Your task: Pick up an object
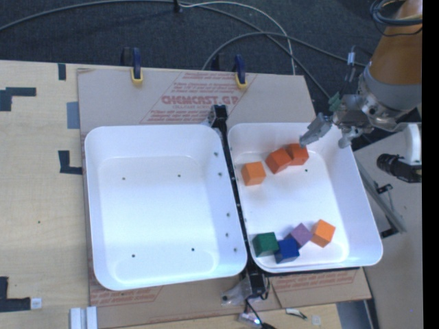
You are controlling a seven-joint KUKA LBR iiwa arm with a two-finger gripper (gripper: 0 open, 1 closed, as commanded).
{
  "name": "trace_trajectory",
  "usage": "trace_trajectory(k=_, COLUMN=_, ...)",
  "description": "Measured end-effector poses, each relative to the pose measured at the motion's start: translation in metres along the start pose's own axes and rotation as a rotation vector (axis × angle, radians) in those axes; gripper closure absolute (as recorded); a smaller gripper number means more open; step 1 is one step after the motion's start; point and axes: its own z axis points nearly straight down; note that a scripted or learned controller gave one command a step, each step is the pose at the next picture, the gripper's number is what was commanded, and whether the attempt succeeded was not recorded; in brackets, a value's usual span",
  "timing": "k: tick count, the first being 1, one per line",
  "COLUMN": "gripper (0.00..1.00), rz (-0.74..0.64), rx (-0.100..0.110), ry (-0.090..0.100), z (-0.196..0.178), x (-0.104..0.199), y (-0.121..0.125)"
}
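From my feed the gripper (328, 130) hangs over the right bin (357, 184), jaws apart, one tip just beside the red-orange block (296, 154) lying in the bin.

**Colours on the bench**

Both bins, the left bin (154, 204) and the right bin (343, 197), are plain white. In the right one, three orange blocks sit toward the far side: a lighter orange block (254, 173) and two darker, reddish-orange blocks (278, 160) (298, 154). Toward the near side lie a green block (265, 242), a blue block (287, 249), a purple block (301, 235) and another orange block (323, 232). The arm (398, 53) is orange above a grey wrist, and the gripper (317, 130) is grey. The cardboard sheet (199, 98) under the bins is tan with red lettering, held by two clamps (136, 67) (239, 70) that are blue and yellow. The floor (82, 19) is dark blue, crossed by pale cables (226, 19).
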Motion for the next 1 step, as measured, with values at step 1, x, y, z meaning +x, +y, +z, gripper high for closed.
trace_trajectory(k=1, gripper=0.00, rz=0.013, rx=0.005, ry=0.002, z=0.1809, x=-0.0441, y=0.0708)
